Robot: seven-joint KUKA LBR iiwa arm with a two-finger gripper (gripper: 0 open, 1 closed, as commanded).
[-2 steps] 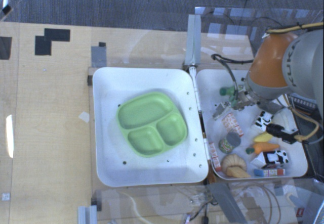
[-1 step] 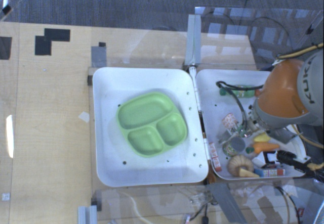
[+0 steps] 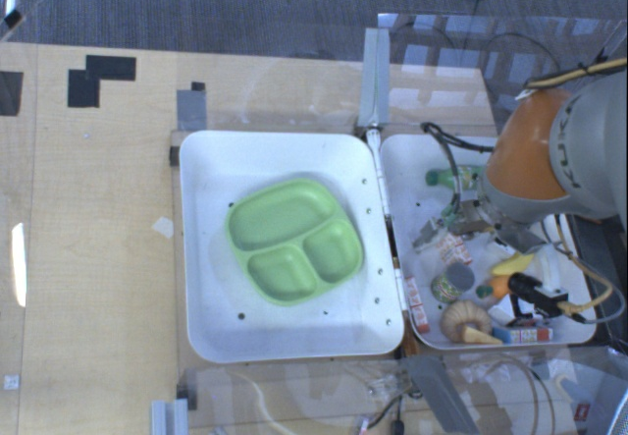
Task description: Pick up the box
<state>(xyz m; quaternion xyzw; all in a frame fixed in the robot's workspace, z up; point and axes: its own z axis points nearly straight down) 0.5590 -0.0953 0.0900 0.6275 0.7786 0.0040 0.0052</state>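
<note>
Box (image 3: 414, 305): slim, white with red print, lying flat along left wall of right bin (image 3: 392, 227), near front corner. Just beside it, tan round item (image 3: 464, 319); behind that, dark round can (image 3: 458, 279). Gripper (image 3: 433, 232) farther back, low over clutter, apart from box; whether clenched or released, cannot tell. Green divided plate (image 3: 294, 241) in left bin (image 3: 211, 325).

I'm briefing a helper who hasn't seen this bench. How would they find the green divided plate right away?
Start at the left white bin, the one away from the grey arm. The pale green plastic plate lies flat near its middle. It has three moulded compartments, unlike the small mixed clutter crowded in the right white bin.
</note>
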